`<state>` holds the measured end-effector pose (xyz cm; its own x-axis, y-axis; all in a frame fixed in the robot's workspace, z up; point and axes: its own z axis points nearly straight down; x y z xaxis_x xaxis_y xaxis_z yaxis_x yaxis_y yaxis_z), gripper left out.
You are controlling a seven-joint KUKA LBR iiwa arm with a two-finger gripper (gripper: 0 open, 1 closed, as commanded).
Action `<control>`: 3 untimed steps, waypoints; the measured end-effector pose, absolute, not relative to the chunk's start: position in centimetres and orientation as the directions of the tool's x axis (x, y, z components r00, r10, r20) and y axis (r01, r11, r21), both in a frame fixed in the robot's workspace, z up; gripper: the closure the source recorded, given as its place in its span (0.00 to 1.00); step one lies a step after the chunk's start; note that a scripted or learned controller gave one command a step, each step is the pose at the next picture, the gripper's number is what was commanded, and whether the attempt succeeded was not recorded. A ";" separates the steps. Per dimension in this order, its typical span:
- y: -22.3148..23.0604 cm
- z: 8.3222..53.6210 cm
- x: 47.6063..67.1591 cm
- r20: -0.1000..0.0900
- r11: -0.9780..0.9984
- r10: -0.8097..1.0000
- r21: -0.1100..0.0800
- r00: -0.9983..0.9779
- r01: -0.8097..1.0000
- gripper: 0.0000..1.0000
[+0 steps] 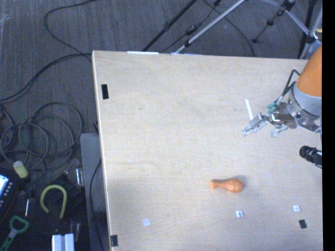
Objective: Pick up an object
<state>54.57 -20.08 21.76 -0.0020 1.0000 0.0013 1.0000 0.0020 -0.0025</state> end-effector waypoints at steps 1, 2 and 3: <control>-22.3 26.4 56.3 -0.002 -0.097 0.995 -0.001 0.097 0.995 0.00; -21.5 23.2 65.5 -0.003 -0.189 0.982 -0.003 0.189 0.982 0.00; -21.8 8.3 66.8 -0.003 -0.086 0.996 -0.004 0.086 0.996 0.00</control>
